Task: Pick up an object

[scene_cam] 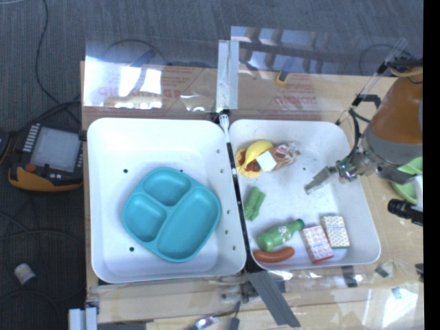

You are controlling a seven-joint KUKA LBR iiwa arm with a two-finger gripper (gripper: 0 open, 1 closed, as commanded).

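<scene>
The right bin holds the loose objects. A yellow banana lies at its back left against a red and white wrapped item. A small green piece sits by the left wall. Toward the front lie a green bottle, a red sausage and two small patterned boxes. My gripper hangs over the bare middle of the right bin, right of the banana and above the boxes. Nothing is visibly held in it.
The left bin carries a teal divided plate. A divider wall separates the two bins. Cables and the orange-banded arm stand at the right edge. A black device lies on the floor at left.
</scene>
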